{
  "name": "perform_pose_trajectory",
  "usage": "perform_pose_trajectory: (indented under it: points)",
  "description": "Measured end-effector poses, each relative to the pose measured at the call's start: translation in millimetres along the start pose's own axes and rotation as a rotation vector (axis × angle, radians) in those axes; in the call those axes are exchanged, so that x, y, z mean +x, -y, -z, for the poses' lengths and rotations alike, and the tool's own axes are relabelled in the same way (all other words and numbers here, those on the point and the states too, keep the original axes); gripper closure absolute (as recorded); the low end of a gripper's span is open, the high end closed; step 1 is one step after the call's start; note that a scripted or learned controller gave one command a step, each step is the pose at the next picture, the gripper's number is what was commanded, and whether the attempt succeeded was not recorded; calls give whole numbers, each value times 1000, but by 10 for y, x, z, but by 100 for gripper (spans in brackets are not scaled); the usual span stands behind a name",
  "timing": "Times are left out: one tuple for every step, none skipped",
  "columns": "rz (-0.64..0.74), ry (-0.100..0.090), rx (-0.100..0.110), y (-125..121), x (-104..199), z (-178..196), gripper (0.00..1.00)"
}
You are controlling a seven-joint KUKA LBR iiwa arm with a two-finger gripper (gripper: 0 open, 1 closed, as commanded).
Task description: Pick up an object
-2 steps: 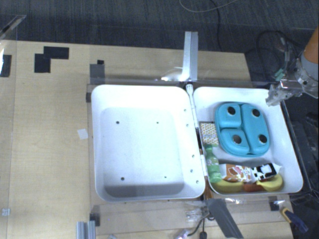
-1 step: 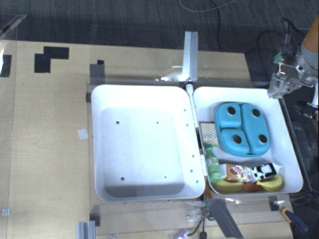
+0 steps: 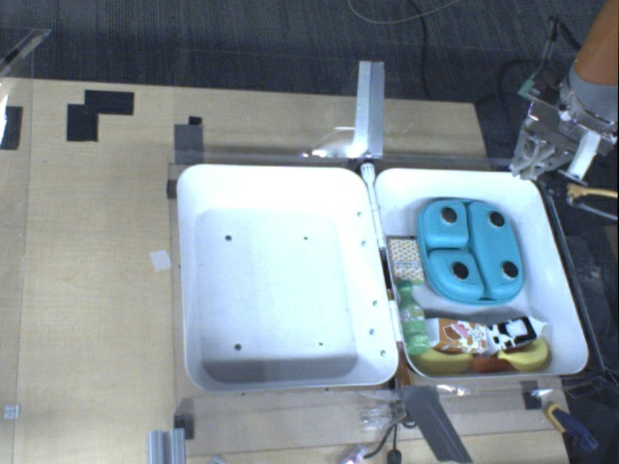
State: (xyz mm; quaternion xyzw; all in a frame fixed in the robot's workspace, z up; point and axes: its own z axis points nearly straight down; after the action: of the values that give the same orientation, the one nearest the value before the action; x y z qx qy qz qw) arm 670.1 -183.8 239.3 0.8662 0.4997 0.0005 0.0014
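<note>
The right bin (image 3: 556,235) holds a blue plastic tray with round dimples (image 3: 471,249), a small patterned packet (image 3: 403,255) at its left, a green bottle (image 3: 410,317), a colourful snack packet (image 3: 481,336) and a yellow banana (image 3: 503,361) along the front wall. My gripper (image 3: 551,158) hangs at the bin's far right corner, above its rim and apart from all the objects. Nothing shows between its fingers.
The left bin (image 3: 276,274) is a white tub beside the right one, split from it by a metal divider (image 3: 372,114). Black markers (image 3: 97,109) lie on the wooden bench at far left. A cable (image 3: 406,8) runs over the dark floor behind.
</note>
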Motion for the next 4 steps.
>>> perform_pose_trajectory:
  points:
    - [187,0,1,-62,-111,-140,100]
    - [66,0,1,-9,-18,-79,100]
    - [-35,-1,3,318,-264,-37,100]
    - [-198,0,4,295,-321,27,100]
